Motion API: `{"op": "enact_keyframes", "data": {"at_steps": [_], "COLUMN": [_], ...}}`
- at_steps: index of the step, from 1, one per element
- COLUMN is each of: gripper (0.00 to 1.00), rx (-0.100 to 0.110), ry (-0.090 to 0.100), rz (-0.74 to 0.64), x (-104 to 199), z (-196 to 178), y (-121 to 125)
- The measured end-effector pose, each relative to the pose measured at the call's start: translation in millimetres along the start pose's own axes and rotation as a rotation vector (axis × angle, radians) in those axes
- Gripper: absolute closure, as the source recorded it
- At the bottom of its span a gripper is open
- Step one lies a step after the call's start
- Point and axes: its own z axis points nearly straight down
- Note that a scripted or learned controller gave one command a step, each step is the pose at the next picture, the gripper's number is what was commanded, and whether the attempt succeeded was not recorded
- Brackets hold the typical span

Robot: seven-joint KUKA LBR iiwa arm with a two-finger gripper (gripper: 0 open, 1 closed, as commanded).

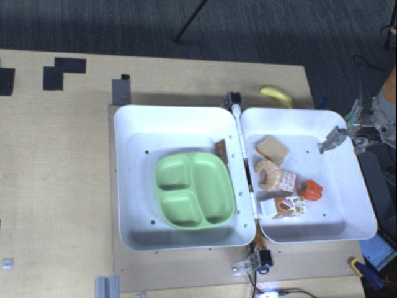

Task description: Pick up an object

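Two white bins sit side by side on a light wooden bench. The left bin holds a green plate with three sections. A small brown thing lies just past the plate's far corner, near the wall between the bins. The right bin holds a little heap of toy food on its left side. There is a slice of bread at the far end of the heap. Just below it sits a round pale bun-like piece, touching a small pink and white checked block. Next to that block, more toward the middle of the bin, lies an orange-red toy that looks like a pepper. Nearest the front is a flat little packet with orange and white on it. A yellow banana lies on the bench outside the bins, just behind the right bin. The gripper reaches in from the right and sits over the far right part of the right bin, well apart from the food heap. It has nothing in it. I cannot tell how its two fingers are set, because they are too small and blurry here.
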Motion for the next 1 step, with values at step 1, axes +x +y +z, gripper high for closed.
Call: {"op": "enact_keyframes", "data": {"at_steps": [1], "gripper": [0.0], "rx": [0.001], "ry": [0.001], "rz": [0.0], "x": [54.5], "z": [135.9], "y": [12.4]}}
